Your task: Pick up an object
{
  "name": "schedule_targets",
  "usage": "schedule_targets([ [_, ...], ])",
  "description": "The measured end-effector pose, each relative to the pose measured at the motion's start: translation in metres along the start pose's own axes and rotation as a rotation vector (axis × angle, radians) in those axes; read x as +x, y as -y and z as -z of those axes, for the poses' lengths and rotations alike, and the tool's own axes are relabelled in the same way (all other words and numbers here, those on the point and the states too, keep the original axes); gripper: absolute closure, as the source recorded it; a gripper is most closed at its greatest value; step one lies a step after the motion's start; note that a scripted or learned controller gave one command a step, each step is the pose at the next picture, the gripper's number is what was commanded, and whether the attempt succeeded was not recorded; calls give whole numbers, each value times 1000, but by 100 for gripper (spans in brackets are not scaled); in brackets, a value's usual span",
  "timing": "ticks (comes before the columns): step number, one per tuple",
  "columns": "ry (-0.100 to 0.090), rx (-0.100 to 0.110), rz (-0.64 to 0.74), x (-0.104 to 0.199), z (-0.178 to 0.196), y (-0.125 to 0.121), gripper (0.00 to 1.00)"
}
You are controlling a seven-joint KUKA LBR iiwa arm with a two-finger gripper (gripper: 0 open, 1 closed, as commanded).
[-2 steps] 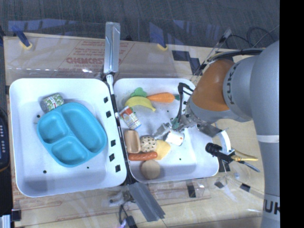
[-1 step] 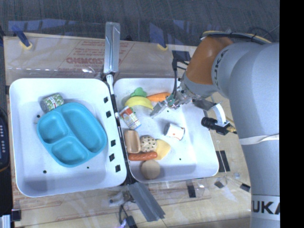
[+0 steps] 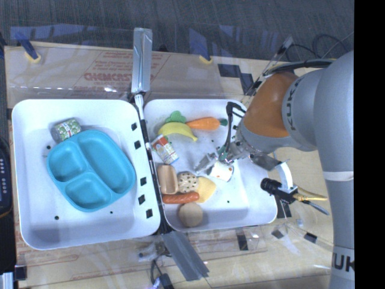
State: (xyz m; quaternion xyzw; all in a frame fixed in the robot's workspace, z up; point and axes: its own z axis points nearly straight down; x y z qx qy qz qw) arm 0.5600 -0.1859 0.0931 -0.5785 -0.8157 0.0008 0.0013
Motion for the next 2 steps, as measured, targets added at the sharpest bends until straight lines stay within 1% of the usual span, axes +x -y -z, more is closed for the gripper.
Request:
schedule_targets([
  [1, 2, -1, 194, -42, 0, -74, 0],
  [2, 1, -3, 289, -2, -1, 8, 0],
])
